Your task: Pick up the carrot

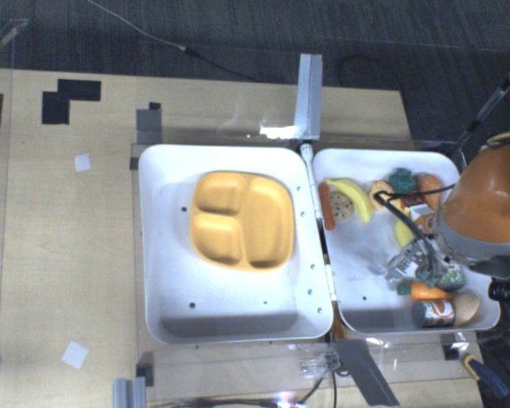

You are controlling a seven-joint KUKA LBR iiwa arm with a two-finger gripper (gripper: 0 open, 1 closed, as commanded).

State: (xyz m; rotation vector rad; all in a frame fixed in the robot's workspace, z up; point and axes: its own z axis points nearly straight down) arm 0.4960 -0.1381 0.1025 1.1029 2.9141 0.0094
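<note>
The carrot [427, 292] was seen lying in the right bin [361, 304], near that bin's front wall, with a can [437, 312] and a pale egg-like thing [467, 307] just in front of it. The pincer [415, 262] was lowered just behind the carrot, and whether it was spread or closed could not be told, nor was anything seen between its tips. A yellow divided plate [241, 219] was set in the left bin [166, 253] on the surface [59, 253], well apart from the carrot.
</note>
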